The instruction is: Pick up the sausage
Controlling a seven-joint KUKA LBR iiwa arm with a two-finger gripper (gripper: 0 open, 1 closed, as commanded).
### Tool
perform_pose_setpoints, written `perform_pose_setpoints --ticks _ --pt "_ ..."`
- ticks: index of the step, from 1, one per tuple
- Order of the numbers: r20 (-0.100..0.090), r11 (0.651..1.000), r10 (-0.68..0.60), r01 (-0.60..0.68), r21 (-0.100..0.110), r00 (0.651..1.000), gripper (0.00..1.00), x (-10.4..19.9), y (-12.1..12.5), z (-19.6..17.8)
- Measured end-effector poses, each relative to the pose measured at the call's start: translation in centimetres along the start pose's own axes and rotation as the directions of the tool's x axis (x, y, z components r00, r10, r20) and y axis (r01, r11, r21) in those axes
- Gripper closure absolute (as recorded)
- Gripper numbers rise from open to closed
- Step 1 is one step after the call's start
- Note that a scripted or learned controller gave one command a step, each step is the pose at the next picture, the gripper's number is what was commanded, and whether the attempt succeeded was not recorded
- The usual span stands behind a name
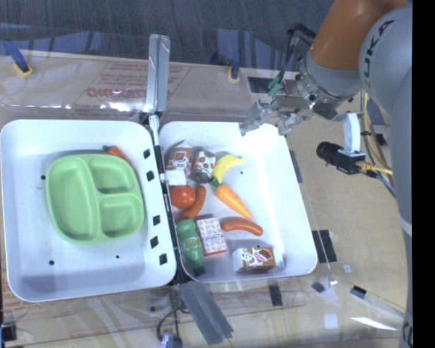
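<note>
Hand above the right bin's far corner, sausage low in the bin.

From the overhead camera view, we see the hand [264, 122] hovering at the upper right rim of the right bin [297, 216], its fingers spread apart with nothing between them. The sausage [241, 227] lies on the bin floor toward the near side, between the carrot [233, 201] above it and a small carton [257, 259] below it, with another carton [213, 237] just to its left. Its long axis runs nearly left to right across the view, dipping slightly toward the right. From the hand, the sausage lies toward the near edge of the table and a little leftward, well apart. We judge the fingers will need to straddle its short width, closing across that left-right axis.
</note>
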State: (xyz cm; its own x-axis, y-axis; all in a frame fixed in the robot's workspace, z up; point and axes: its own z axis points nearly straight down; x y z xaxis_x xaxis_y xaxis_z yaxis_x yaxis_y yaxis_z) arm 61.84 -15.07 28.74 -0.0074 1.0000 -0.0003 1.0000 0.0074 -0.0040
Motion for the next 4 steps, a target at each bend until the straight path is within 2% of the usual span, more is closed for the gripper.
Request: perform_pose_setpoints --ticks 1,2,3,4 --pt "0.000 0.996 -0.089 0.089 0.000 0.996 0.00 -2.1 -2.8 16.9" --pt "0.001 0.978 -0.209 0.209 -0.004 0.978 0.00 -5.9 -7.3 19.5" --pt "-0.001 0.960 -0.279 0.279 -0.002 0.960 0.00 -3.7 -12.4 19.6" --pt "0.000 0.959 -0.283 0.283 -0.003 0.959 1.00 -3.8 -12.3 18.6"
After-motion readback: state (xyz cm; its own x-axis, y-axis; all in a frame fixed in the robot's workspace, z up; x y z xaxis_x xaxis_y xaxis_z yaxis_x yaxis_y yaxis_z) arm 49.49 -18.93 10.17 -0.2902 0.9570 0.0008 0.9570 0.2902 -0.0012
